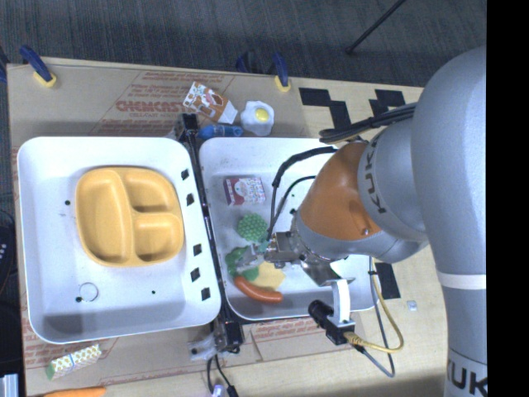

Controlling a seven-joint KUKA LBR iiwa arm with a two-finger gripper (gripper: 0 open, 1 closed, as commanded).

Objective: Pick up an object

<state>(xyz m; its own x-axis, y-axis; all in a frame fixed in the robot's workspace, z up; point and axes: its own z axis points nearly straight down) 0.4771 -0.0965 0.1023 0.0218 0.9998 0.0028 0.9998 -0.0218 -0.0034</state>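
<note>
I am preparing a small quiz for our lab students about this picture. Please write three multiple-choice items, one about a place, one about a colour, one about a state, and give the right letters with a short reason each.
1. Where does the yellow divided tray lie?
A. in the left bin
B. in the right bin
C. on the cardboard outside the bins

2. What colour is the sausage-shaped toy near the front wall of the right bin?
A. blue
B. red-orange
C. white

3. In what state is the small carton in the right bin?
A. hanging in the air
B. lying flat on the bin floor
C. standing on the yellow tray

Answers: 1 A, the tray rests on the floor of the left bin. 2 B, it is red-orange, beside the green toys. 3 B, it lies flat, apart from the arm.
</note>
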